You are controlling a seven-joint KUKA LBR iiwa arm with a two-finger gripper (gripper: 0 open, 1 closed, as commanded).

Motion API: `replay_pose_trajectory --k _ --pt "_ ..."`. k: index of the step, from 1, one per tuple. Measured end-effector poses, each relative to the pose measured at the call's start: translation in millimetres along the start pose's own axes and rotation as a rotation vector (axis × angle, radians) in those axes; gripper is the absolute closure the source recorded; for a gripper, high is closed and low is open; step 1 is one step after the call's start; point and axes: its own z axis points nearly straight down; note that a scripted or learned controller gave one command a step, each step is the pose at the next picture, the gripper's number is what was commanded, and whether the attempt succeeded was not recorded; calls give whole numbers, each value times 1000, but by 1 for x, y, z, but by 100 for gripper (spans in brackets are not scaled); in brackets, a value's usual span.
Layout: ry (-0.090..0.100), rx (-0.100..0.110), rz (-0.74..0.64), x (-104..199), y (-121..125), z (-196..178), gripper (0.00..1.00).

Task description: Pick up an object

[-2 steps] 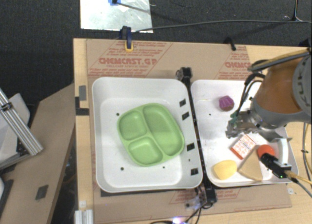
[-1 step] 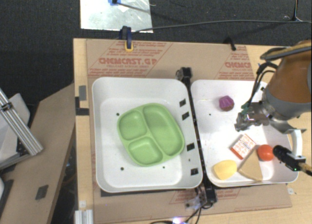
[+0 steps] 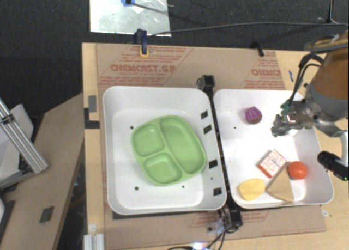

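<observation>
Purple object (image 3: 252, 115) loose near the far edge of the right bin (image 3: 240, 151), well apart from box (image 3: 271, 163) and red ball (image 3: 297, 170) crowding the near right corner, hence easiest; gripper (image 3: 283, 124) beside it, open or closed impossible to tell.

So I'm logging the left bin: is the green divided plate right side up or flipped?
Right side up: the green divided plate shows its three hollow compartments facing upward, lying flat in the left bin.

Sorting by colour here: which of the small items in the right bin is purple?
The purple item, alone at the far end of the right bin. The others cluster at the near end: orange-and-white box, red ball, yellow piece, tan wedge.
</observation>
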Motion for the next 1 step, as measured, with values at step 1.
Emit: replay_pose_trajectory --k 1 --pt "4 7 -4 56 -13 9 100"
